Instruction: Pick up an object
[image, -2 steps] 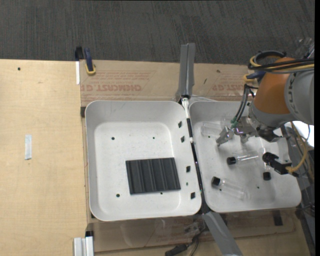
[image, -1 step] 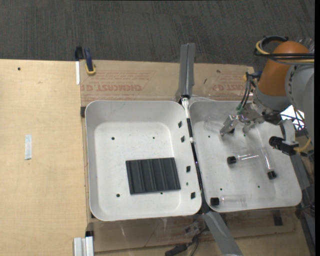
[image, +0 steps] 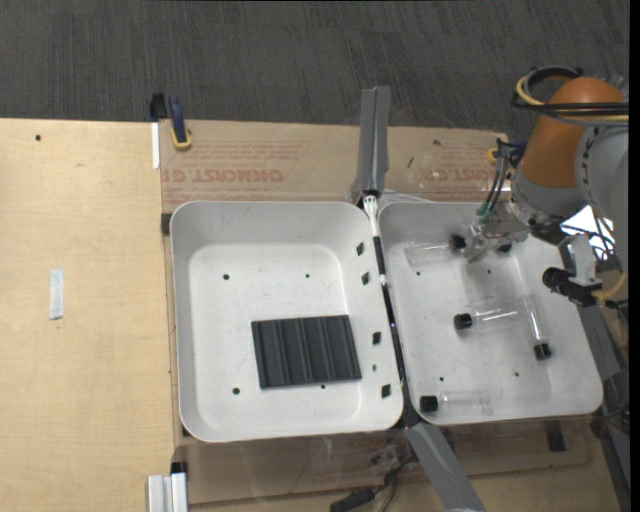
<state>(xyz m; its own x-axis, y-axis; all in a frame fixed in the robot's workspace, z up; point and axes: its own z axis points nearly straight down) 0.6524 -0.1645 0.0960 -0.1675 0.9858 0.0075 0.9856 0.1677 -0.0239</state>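
Observation:
Several clear tubes with black caps lie in the right bin (image: 560, 405). One tube (image: 430, 251) rests near the back wall, its cap pointing at my gripper (image: 484, 243), which hangs low just to its right. Whether anything sits in the gripper is hidden by the wrist. A second tube (image: 492, 317) lies mid-bin, a third tube (image: 535, 332) stands slanted beside it, and another tube (image: 458, 403) lies by the front wall. A black ridged slab (image: 305, 350) lies flat in the left bin (image: 200, 250).
The grey divider post (image: 373, 140) rises between the bins at the back. The arm's orange band (image: 565, 130) and cables crowd the right bin's back right corner. A cardboard sheet (image: 250, 165) lies behind the bins.

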